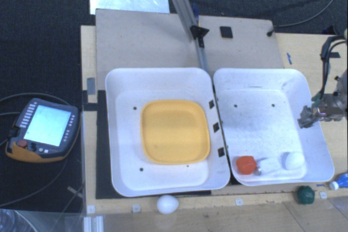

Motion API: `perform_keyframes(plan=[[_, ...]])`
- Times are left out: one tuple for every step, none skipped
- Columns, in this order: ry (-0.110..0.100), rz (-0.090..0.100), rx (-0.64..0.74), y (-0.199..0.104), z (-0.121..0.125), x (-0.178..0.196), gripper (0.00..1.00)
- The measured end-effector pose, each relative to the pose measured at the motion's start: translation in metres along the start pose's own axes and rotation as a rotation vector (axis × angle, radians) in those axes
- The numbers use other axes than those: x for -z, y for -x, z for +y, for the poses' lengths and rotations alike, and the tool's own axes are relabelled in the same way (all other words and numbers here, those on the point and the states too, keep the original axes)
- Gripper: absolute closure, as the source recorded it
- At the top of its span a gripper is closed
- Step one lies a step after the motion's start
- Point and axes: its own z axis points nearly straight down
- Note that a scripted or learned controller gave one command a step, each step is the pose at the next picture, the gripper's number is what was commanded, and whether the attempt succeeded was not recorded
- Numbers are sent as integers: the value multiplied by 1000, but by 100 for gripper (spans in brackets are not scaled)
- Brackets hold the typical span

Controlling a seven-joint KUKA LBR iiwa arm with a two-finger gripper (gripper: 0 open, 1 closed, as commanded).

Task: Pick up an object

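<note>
Presently the hand [308, 117] is hovering at the right bin's [261, 96] far edge, grip state unreadable, approach pending: it needs lowering toward the orange ball [246, 165] resting near the bin's front wall.

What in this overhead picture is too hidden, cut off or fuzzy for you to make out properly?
- Gripper, camera view: small and blurred at the right bin's edge; open or shut unclear, and the arm is cut off by the frame.
- White item between the orange object and white ball: blends into the bin, shape unclear.
- Blue thing, lower right: cut off by the frame.
- Handheld screen: washed out, unreadable.
</note>
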Motion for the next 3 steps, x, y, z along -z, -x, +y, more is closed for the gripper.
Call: perform_keyframes(plan=[[-3, 2, 4, -48, -1, 5, 100], [-4, 1, 3, -91, -4, 2, 100], [-4, 2, 4, -142, -4, 5, 100]])
